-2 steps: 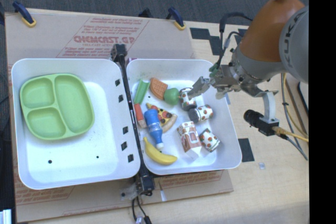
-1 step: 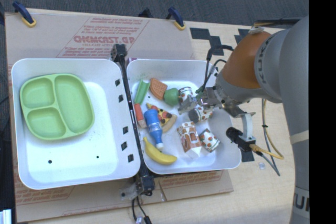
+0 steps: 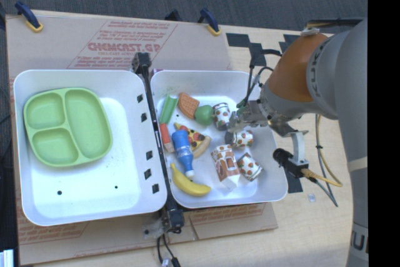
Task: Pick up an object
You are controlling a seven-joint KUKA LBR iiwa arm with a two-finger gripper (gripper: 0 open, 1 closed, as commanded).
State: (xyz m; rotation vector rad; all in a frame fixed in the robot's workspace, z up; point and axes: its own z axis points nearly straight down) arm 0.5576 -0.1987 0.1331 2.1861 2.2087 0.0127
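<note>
My gripper [image 3: 239, 122] hangs low over the right side of the right bin [image 3: 270, 192], at the end of the grey arm with the orange band [image 3: 299, 69]. Directly below and beside it lie small white-and-brown patterned packs: one [image 3: 220, 114] to its left, one [image 3: 243, 138] just under it, and two more [image 3: 225, 164] [image 3: 249, 166] nearer the front. It is hard to tell whether it touches any of them. Further left lie a green ball [image 3: 204, 114], an orange piece [image 3: 188, 104], a pizza slice [image 3: 199, 141], a blue bottle [image 3: 183, 150] and a banana [image 3: 189, 185].
A green stick [image 3: 167, 109] and a red stick [image 3: 165, 136] lie along the right bin's left wall. The left bin [image 3: 94, 197] holds a light green divided plate [image 3: 65, 128]. Cardboard [image 3: 119, 40] lies under both bins, with clamps at the back edge. Cables hang by the arm.
</note>
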